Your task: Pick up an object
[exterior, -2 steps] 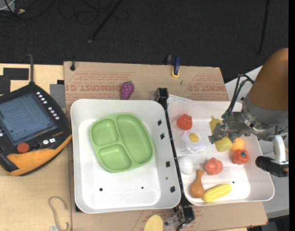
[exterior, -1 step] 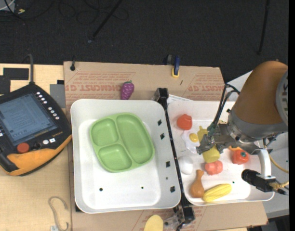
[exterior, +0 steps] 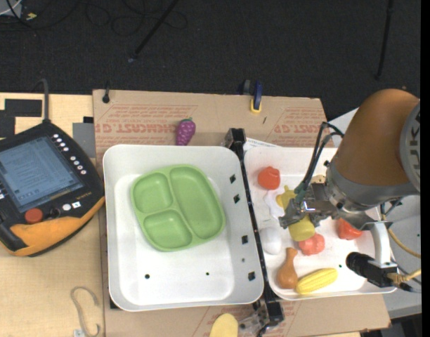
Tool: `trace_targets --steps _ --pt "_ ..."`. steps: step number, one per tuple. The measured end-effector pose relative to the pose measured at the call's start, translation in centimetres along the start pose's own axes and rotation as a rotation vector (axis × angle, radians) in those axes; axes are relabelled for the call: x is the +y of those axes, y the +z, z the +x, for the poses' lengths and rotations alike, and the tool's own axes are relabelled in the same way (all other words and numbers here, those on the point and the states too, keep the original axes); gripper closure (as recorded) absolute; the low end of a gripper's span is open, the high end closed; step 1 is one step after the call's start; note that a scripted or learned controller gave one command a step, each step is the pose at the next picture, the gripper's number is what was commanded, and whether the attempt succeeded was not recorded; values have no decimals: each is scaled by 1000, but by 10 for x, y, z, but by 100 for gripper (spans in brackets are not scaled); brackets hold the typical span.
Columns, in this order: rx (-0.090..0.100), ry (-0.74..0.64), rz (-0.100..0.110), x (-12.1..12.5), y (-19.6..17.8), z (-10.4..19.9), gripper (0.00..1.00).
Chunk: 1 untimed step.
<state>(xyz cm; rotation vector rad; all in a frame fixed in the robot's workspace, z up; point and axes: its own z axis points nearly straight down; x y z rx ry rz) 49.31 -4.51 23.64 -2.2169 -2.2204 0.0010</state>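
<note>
Toys crowd the right bin (exterior: pixel 265 272) beside the gripper (exterior: pixel 299 215): a red tomato (exterior: pixel 269 177) beyond it, a corn cob (exterior: pixel 317 280) and orange drumstick (exterior: pixel 289 267) nearer the camera (jaw state cannot be told; something yellow-green sits at them)

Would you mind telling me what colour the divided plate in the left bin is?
Light green; the plate shows clearly in the camera view.

Glossy green plastic tray (exterior: pixel 177 208); smooth white plastic bins (exterior: pixel 124 258); matt brown cardboard (exterior: pixel 208 118) underneath.
</note>
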Motion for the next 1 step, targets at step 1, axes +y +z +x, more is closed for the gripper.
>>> trace_targets --steps 1 --pt "-1 4 2 -7 18 3 100"
